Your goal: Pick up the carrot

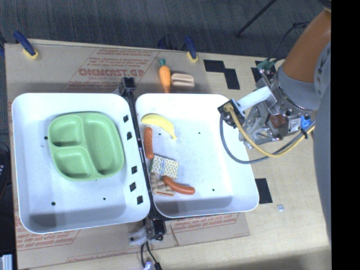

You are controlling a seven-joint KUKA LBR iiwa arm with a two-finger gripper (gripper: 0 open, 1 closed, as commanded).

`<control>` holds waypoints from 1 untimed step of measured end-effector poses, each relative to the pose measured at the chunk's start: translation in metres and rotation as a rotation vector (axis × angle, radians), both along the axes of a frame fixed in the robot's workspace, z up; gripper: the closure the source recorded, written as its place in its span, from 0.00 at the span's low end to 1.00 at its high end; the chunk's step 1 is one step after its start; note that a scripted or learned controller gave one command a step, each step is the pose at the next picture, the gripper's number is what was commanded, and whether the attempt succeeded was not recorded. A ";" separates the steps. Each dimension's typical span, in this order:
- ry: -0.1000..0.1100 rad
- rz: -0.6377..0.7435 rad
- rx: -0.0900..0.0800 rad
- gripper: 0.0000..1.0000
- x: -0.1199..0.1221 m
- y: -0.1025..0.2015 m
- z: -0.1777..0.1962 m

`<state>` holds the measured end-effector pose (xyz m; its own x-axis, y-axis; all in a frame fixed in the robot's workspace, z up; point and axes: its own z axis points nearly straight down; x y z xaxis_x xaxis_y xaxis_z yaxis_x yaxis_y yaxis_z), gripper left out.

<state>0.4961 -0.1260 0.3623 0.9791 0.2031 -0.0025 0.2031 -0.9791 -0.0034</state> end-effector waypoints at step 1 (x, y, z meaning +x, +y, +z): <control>0.000 0.000 0.000 1.00 -0.020 -0.067 0.017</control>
<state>0.4761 -0.1934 0.3789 0.9791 0.2033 -0.0026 0.2033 -0.9791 -0.0031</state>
